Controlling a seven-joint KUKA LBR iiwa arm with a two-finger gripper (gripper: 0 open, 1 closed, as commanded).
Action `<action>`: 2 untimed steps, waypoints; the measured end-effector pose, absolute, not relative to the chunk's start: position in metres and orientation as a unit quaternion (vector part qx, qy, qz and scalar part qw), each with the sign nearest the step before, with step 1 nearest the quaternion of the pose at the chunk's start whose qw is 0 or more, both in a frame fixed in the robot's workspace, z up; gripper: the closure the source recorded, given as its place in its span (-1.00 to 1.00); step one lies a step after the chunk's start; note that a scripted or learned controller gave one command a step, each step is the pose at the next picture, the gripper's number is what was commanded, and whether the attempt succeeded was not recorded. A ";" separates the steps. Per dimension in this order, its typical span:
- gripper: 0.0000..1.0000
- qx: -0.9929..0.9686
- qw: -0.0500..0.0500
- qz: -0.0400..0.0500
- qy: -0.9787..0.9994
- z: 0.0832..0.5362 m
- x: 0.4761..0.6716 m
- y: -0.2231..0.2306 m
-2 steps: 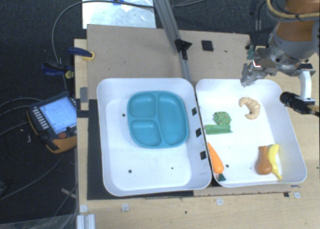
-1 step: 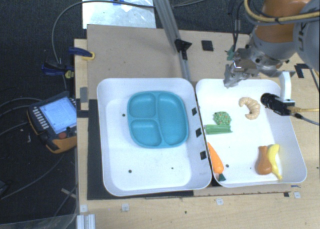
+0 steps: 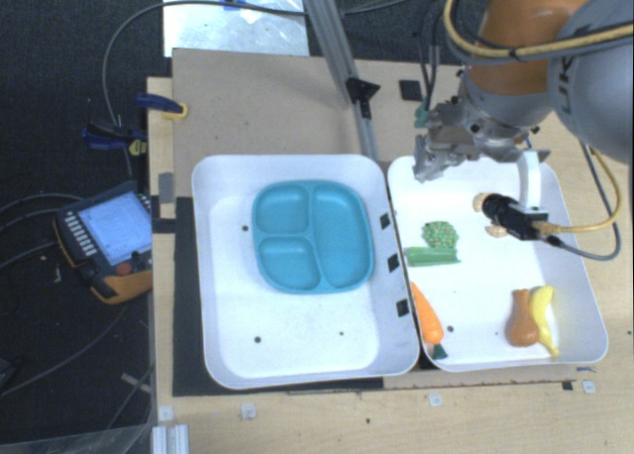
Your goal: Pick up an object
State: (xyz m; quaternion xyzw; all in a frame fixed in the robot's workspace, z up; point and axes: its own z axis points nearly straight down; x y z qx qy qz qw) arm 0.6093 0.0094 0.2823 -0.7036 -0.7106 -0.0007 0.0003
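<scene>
We see the grey arm [image 3: 555,36] reaching in over the far edge of the right bin [image 3: 570,244], while the left bin [image 3: 228,333] holds a blue divided plate [image 3: 312,236]. The gripper [image 3: 433,160] hangs above the right bin's far left corner; we cannot tell how it is set, and we see nothing in it. In that bin lie an orange carrot [image 3: 427,315] at the left rim, a yellow banana [image 3: 544,315] touching a brown piece [image 3: 521,320], and green broccoli [image 3: 439,241] near the middle.
</scene>
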 end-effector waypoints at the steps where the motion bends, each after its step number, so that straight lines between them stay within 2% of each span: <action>1: 1.00 -0.703 0.001 0.000 -0.711 0.259 0.603 0.062; 2: 1.00 -0.704 0.001 -0.001 -0.710 0.254 0.592 0.104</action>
